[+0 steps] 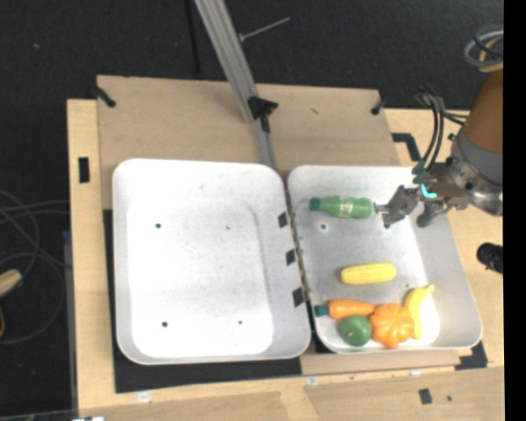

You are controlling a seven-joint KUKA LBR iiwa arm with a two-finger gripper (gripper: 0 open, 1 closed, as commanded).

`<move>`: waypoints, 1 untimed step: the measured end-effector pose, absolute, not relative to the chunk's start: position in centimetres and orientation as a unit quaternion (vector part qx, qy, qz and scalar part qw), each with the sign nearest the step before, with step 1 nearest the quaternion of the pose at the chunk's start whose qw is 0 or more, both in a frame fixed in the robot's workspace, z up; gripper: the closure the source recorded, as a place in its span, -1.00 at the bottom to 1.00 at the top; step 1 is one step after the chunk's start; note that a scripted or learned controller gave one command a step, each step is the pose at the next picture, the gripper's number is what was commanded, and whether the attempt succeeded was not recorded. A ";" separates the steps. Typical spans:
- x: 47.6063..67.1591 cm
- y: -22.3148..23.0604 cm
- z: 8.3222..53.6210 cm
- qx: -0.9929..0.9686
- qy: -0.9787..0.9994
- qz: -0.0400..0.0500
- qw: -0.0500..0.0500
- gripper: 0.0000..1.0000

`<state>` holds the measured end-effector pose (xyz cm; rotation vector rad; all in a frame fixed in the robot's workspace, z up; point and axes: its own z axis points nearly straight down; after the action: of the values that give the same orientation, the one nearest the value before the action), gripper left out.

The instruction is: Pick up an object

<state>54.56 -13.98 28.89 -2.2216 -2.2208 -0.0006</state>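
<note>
- Two shallow white bins are seen side by side on the bench point(202, 117); the right bin point(438, 261) is taken as the landmark, and the left bin point(202, 261) is set against its left wall.
- Six objects are held in the right bin.
- A green bottle point(341, 206) is laid on its side near the far left corner of the right bin.
- A yellow corn cob point(368, 274) is laid across the middle of that bin, nearer than the bottle and apart from it.
- A cluster is gathered along the near edge of the right bin: an orange carrot point(351, 308), a green pepper point(356, 330), an orange pepper point(393, 323) and a banana point(418, 307), packed close together or touching.
- The gripper point(408, 210) is held over the far part of the right bin, just right of the bottle's cap end.
- Its two fingers point(394, 214) are spread apart, and nothing is seen between them.
- The arm point(482, 139) is reached in over the right bin's far right corner.
</note>
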 end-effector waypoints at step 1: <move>54.6 -14.0 28.9 -0.707 -0.707 0.000 0.000 -1.00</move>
<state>54.56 -13.98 28.89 -2.2216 -2.2208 -0.0006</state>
